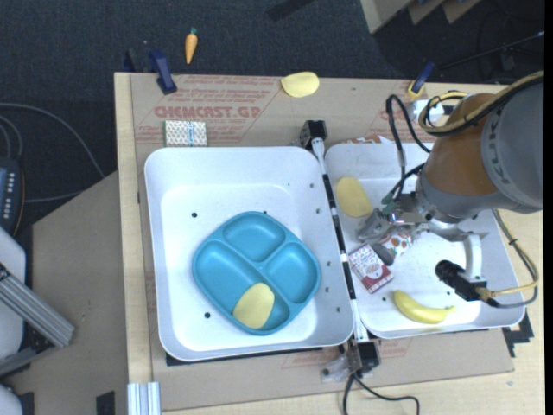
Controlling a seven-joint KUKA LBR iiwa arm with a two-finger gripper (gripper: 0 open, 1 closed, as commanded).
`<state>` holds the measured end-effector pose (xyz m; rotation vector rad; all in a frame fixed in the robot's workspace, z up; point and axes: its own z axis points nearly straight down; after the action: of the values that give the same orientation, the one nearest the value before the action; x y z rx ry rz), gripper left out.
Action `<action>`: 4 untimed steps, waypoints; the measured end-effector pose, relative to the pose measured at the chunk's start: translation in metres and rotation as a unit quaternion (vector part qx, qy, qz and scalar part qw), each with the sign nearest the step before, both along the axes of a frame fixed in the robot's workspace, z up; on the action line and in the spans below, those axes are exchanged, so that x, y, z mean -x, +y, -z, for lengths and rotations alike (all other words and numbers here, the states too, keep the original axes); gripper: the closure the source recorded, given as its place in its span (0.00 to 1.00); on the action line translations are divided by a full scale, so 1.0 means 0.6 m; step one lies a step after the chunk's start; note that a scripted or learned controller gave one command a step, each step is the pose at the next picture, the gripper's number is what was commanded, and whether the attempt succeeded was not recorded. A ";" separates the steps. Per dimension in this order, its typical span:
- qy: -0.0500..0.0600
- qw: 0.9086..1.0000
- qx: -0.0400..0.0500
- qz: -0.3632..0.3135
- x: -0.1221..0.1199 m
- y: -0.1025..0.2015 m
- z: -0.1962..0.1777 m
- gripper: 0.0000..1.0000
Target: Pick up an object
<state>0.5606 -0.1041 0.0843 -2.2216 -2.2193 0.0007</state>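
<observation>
My gripper [381, 224] hangs low over the middle of the right bin [371, 156], reaching in from the right under the grey and orange arm [471, 158]. Just left of it and further back lies a pale yellow rounded piece [352, 195]. A red and white small box [370, 267] lies below the gripper near the bin's left wall. A small red item [400, 242] sits right beside the gripper's tip, partly covered by it. A yellow banana [421, 308] rests at the bin's front.
The left bin [173, 180] holds a blue divided plate [259, 262] with a yellow piece [254, 306] in its front compartment. On the bench behind the bins lie a yellow lump [300, 84], a patterned packet [186, 132] and a blue clip [162, 71].
</observation>
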 end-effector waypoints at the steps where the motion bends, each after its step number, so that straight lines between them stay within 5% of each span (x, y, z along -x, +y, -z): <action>1: -0.002 1.000 0.001 0.000 -0.001 0.000 -0.017 1.00; 2: -0.001 1.000 0.001 0.000 -0.001 0.000 -0.017 0.00; 3: 0.000 1.000 0.000 0.000 0.071 0.018 -0.012 0.00; 4: -0.002 1.000 0.000 0.001 0.070 0.018 -0.029 1.00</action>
<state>0.5185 -0.0935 0.1018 -2.2249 -2.2199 -0.0021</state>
